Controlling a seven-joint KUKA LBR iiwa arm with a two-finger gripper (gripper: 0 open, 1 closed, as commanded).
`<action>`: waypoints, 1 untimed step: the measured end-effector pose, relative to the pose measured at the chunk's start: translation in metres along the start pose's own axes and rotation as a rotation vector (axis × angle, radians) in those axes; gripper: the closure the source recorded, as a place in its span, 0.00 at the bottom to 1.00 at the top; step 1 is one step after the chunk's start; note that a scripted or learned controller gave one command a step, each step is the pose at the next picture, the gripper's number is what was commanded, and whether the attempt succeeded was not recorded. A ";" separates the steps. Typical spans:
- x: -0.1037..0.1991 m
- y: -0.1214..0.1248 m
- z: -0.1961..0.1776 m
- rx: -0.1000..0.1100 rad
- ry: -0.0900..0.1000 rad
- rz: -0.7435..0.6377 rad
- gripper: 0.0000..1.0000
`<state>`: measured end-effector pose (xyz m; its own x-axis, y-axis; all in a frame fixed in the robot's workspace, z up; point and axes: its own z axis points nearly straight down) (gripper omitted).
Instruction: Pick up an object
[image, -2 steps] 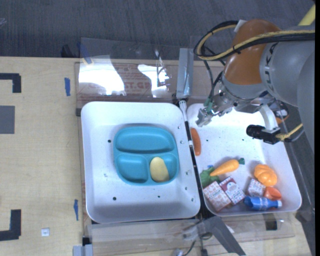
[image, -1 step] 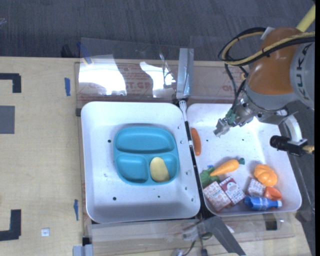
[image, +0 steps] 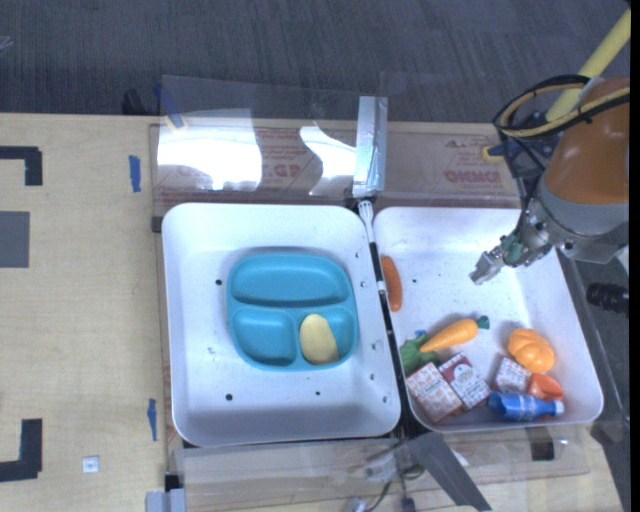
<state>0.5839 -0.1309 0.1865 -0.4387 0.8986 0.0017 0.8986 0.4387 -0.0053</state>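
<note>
Right bin (image: 575, 300): carrot (image: 448, 335) diagonal, tip upper-right, greens lower-left

A tray (image: 262, 285) holding a potato (image: 318, 338) sits in the left bin (image: 190, 330); toys (image: 470, 375) cluster in the right bin (image: 440, 235).

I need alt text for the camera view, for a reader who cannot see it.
The robot's hand hovers over the right bin, above a toy carrot, small cartons, a blue bottle and an orange fruit. The left bin holds a blue divided tray with a yellow piece in one compartment.
</note>
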 end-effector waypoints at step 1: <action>0.002 0.002 -0.001 -0.003 0.000 -0.003 0.00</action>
<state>0.5850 -0.1283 0.1875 -0.4418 0.8971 0.0019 0.8971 0.4418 -0.0024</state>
